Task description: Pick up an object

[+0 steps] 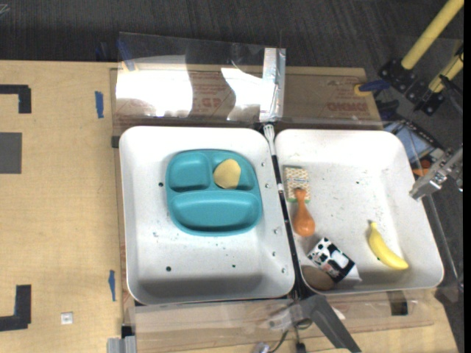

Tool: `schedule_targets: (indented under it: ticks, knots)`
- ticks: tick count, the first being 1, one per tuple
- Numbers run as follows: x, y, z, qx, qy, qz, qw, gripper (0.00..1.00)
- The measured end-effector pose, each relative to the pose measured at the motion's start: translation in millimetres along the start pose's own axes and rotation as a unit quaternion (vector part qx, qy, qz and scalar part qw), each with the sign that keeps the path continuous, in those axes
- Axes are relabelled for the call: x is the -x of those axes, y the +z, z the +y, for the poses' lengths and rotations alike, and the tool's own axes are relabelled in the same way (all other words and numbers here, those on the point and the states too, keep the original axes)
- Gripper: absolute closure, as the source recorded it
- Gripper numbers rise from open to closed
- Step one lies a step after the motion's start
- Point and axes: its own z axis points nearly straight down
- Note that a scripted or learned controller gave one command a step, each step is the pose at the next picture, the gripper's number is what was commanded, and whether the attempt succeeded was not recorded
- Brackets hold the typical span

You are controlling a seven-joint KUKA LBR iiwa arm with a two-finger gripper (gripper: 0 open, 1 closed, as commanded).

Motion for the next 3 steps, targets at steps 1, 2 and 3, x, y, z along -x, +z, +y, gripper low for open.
schedule_targets:
  ticks: [1, 2, 3]
  knots:
    - [29, -61, -28, 0.0, -0.132, -0.001, 0.9913, 1.0]
    - [52, -121, -20, 0.001, -0.177, -0.002, 0.9842, 1.0]
    - [42, 97, -27, -0.001, -0.207, 0.006, 0.9784, 1.0]
